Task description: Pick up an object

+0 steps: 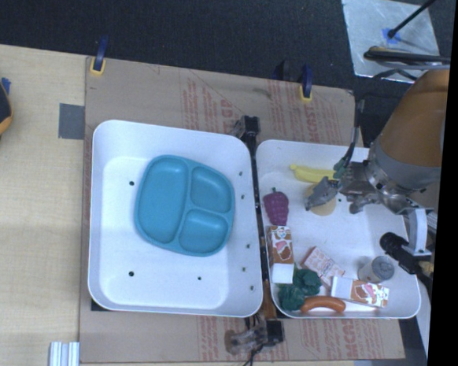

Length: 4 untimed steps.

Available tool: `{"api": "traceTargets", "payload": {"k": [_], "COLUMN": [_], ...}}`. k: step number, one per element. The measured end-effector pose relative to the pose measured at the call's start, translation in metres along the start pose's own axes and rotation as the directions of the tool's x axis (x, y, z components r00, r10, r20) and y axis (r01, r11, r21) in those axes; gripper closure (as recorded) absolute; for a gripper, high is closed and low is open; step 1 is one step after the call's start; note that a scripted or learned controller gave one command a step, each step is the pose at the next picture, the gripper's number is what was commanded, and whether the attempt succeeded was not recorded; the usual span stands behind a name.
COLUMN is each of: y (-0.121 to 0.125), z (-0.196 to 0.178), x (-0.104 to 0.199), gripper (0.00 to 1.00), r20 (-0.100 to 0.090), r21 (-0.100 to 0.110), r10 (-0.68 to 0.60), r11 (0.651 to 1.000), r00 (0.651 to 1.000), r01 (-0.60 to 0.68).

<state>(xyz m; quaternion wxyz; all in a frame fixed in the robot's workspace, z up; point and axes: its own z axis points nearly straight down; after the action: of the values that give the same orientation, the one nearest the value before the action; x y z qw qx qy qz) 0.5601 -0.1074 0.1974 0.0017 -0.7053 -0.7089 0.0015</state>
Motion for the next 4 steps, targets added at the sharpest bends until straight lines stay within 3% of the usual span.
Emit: {"api": "traceTargets", "payload": {"k": [1, 2, 3, 4], "y": [0.085, 0.096, 0.096, 0.096], "z": [0.073, 0.105, 0.105, 0.01], "x": [-0.012, -0.037, 0.014, -0.041], "gripper": [0.0, 0.0, 0.0, 0.0], "r20": [0.002, 0.002, 0.001, 0.002], "r21": [0.0, -0.002, 0.002, -0.004], "r10": [-0.001, 0.001, -0.001, 0.002], "r11": [1.0, 1.0, 1.0, 1.0], "r00": [1.0, 1.0, 1.0, 1.0], "r01": [0.001, -0.001, 0.001, -0.002]}}
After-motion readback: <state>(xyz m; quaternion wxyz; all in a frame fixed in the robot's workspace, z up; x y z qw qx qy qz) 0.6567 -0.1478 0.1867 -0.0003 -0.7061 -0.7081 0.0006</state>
